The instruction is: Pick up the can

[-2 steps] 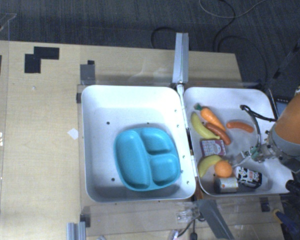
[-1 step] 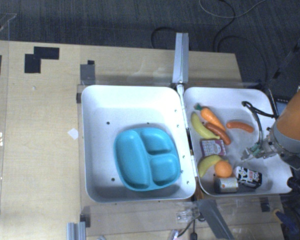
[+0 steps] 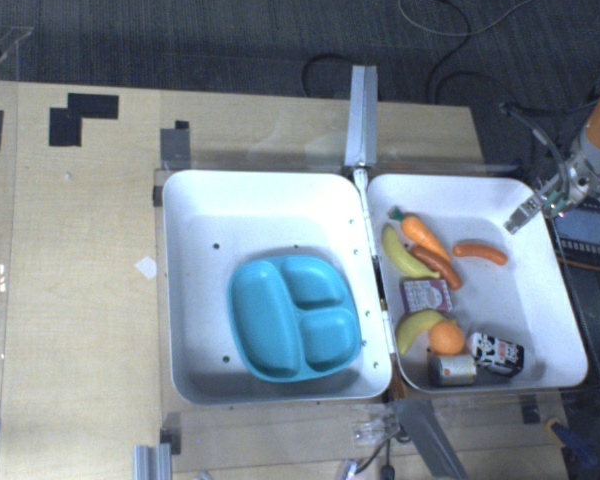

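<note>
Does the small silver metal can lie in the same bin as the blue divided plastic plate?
No, the small silver metal can lies in the right white bin, the blue divided plastic plate in the left.

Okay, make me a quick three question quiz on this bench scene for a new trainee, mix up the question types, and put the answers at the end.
1. True or false: the small silver metal can lies in the same shallow white right-hand bin as the round orange fruit.
2. Multiple choice: What sits in the shallow white left-hand bin?
A. a yellow banana
B. a blue plastic divided tray
C. a red sausage
3. Fill in: the grey two-finger gripper hovers over the right-hand bin's ____ corner, away from the can.

Key
1. True
2. B
3. far right (upper right in the camera view)
</note>
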